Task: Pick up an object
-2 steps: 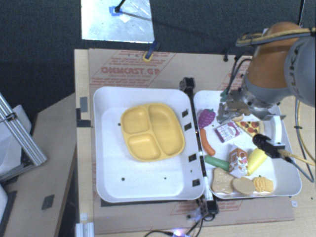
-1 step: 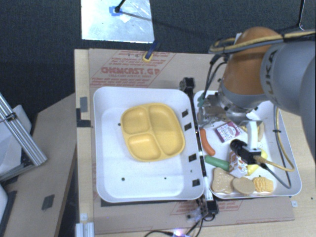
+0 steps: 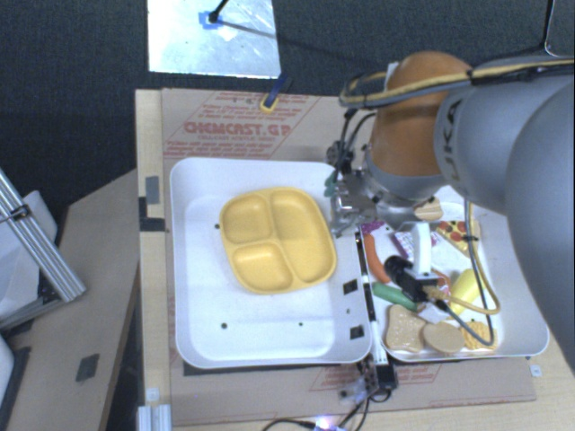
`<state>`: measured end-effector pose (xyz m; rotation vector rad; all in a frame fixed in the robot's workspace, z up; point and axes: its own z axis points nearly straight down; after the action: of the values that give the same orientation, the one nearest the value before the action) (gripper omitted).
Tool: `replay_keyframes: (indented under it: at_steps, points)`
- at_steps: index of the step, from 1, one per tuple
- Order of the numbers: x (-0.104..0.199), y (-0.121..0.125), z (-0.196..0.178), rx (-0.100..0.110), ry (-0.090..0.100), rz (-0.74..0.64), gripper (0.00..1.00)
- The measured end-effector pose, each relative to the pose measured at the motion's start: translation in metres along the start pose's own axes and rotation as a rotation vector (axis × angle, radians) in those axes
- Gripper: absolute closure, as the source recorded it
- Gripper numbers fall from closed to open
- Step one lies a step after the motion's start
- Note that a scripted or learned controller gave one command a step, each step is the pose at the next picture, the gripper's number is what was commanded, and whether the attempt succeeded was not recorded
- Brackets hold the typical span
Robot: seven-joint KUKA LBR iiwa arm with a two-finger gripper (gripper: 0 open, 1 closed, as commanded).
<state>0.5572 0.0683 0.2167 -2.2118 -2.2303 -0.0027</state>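
Note:
My gripper [image 3: 344, 206] hangs below the grey and orange wrist, over the rim between the two bins and beside the yellow plate's right edge. Several toy foods lie in the right bin [image 3: 521, 335]: an orange piece [image 3: 381, 293], two bread slices [image 3: 404, 330] [image 3: 445, 338], a yellow-green piece [image 3: 467, 285], a pizza slice [image 3: 460, 233] and a purple packet [image 3: 396, 239]. The arm hides the bin's far part. I see nothing held in the gripper.
A yellow three-compartment plate [image 3: 274, 239] lies in the left bin [image 3: 198, 312]. Both bins sit on a cardboard sheet [image 3: 234, 128]. A shiny metal sheet [image 3: 214, 25] lies behind, and an aluminium frame [image 3: 31, 241] stands at the left.

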Motion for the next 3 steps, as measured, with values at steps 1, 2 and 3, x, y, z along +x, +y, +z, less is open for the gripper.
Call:
replay_keyframes:
  at_steps: [1, 2, 3]
  points:
    - [0.0132, 0.0011, 0.0016, 0.0, -0.001, 0.002, 1.0]
    - [0.0134, 0.004, 0.0018, 0.0, -0.001, 0.002, 1.0]
    - [0.0163, 0.0, 0.0024, 0.001, -0.001, 0.002, 1.0]
